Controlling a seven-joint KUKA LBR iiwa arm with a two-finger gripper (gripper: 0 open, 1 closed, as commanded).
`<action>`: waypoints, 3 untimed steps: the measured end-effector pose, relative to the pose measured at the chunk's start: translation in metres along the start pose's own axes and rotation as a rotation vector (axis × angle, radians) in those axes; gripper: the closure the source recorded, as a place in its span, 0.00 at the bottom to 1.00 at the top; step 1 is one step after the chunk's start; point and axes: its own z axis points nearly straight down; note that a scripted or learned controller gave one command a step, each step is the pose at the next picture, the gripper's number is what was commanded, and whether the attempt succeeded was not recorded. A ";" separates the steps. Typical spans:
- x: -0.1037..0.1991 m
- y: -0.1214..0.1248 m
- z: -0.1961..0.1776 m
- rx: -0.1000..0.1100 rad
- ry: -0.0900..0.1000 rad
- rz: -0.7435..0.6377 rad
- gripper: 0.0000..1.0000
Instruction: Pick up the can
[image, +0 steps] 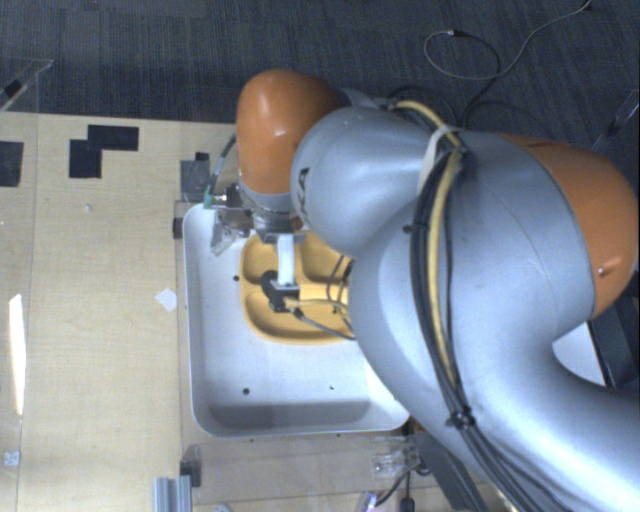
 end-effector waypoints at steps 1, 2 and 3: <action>0.002 0.000 -0.058 -0.002 -0.001 -0.164 0.00; -0.003 0.000 -0.001 0.001 0.003 0.250 0.00; 0.000 0.000 -0.009 -0.001 0.005 0.246 1.00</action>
